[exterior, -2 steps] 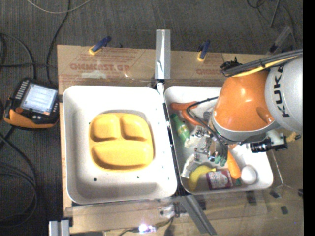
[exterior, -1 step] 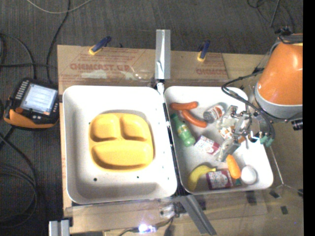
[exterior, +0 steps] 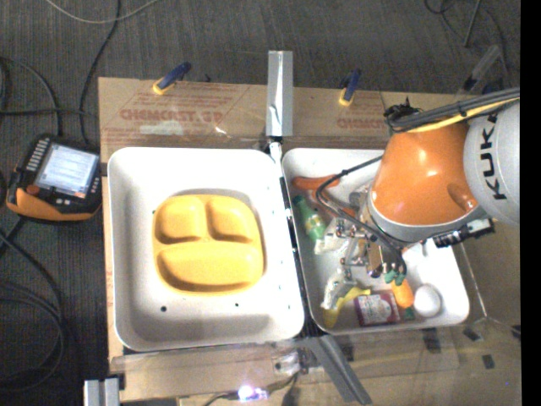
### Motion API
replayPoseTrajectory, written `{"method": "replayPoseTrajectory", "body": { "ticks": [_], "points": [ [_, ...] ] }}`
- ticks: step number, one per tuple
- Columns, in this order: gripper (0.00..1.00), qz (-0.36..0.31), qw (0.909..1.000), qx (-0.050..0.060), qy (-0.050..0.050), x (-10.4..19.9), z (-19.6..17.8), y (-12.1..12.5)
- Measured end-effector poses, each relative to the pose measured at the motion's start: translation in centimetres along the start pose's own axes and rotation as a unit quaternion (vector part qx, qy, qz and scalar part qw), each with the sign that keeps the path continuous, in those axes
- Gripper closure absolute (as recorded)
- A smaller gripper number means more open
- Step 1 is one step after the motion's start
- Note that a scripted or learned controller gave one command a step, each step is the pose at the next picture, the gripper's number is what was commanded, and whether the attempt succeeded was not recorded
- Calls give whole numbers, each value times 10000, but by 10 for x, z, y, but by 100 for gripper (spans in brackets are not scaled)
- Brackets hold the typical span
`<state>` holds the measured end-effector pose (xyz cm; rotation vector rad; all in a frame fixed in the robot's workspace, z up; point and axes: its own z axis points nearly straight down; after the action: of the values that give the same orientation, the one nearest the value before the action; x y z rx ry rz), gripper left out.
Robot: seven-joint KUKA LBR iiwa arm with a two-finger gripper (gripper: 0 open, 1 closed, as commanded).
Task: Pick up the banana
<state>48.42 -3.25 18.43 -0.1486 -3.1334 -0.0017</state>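
One banana (exterior: 332, 297) just below-left of the jaws (exterior: 353, 263), their opening impossible to tell.

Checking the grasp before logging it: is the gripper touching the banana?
Cannot tell. In the camera view the gripper hangs over the cluttered right bin, and the banana sits below it among other items.

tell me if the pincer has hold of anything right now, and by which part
It cannot be told: the pincer hangs low over the cluttered right white bin, above the yellow banana, its tips lost in clutter.
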Motion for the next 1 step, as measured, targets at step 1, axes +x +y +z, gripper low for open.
{"method": "replayPoseTrajectory", "body": {
  "ticks": [1],
  "points": [
    [0, -437, 9990, 4, -22, -8, -92, -72]
  ]
}}
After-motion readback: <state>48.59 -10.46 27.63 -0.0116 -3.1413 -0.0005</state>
